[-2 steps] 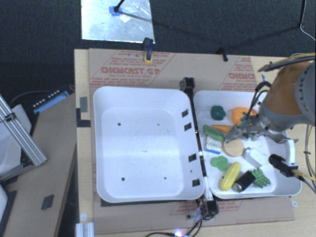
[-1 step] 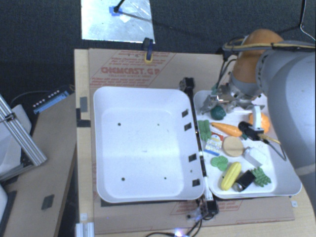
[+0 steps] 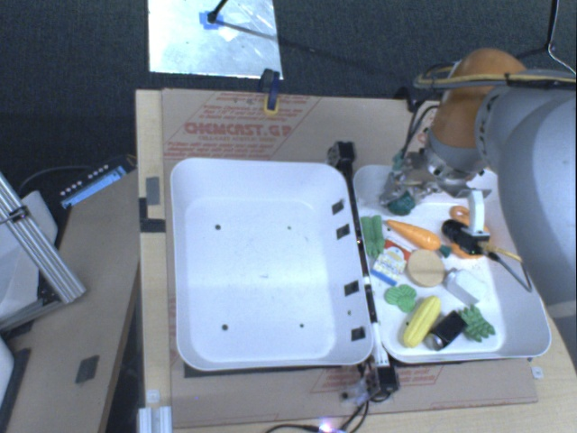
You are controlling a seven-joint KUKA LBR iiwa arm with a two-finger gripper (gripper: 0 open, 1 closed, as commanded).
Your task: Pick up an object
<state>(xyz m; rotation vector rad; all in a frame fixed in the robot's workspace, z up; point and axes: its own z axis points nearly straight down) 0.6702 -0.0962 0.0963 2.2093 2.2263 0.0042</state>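
Where toys crowd: right bin (image 3: 532,327).

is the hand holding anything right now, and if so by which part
It cannot be told. The hand is low at the far end of the right bin, right at a dark teal object, but the view does not show that object between its fingers.

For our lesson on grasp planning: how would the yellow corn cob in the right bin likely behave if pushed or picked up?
The yellow corn cob looks rounded and elongated, so it would probably roll sideways if nudged. It seems a smooth plastic toy, likely light, stiff and perhaps slippery. Crowded by the black object, a push would likely shift that too.
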